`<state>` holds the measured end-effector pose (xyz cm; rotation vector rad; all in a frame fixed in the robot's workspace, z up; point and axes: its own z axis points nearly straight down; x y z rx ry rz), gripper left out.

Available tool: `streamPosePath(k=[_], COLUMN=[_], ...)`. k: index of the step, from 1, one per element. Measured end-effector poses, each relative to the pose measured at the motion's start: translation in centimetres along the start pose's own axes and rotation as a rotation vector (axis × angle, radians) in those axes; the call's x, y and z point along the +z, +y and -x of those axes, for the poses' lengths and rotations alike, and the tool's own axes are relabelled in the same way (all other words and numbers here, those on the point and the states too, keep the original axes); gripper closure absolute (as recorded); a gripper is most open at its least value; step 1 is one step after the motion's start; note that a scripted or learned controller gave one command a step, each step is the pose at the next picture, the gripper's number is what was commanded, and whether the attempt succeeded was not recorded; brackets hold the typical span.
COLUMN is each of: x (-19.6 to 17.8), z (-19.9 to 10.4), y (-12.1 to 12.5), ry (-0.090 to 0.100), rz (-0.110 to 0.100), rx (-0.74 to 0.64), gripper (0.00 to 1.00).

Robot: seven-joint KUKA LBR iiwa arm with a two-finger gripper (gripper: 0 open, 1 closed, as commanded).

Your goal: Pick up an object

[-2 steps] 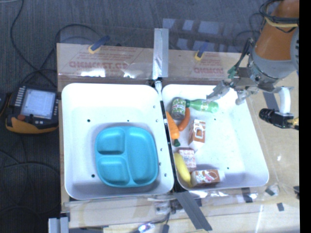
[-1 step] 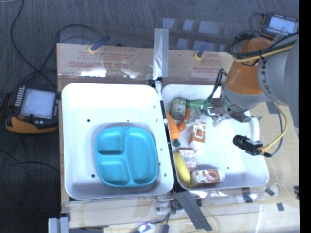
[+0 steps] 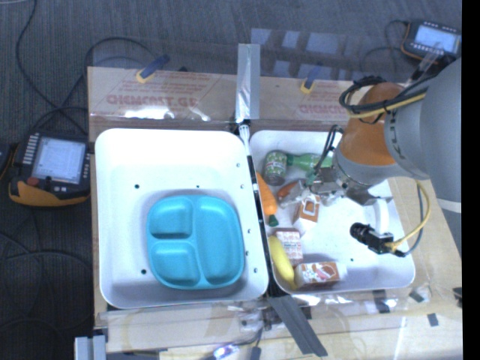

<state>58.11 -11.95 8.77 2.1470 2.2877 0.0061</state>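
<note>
White bins (blue tray, groceries)

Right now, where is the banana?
The banana lies in the right bin, near its front left corner, beside the brown packet.

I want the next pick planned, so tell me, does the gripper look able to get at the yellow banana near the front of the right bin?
Probably yes. The banana lies uncovered by the right bin's inner wall; packets crowd it, but nothing lies over it.
</note>
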Motion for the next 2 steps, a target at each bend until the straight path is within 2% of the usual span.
streamPosePath(k=[1,2], x=[-0.9,-11.2], z=[0.1,-1.3], y=[0.2,-1.9], ry=[0.002,-0.001], rz=[0.002,-0.015], rx=[0.001,0.094], gripper=[1.0,1.0])
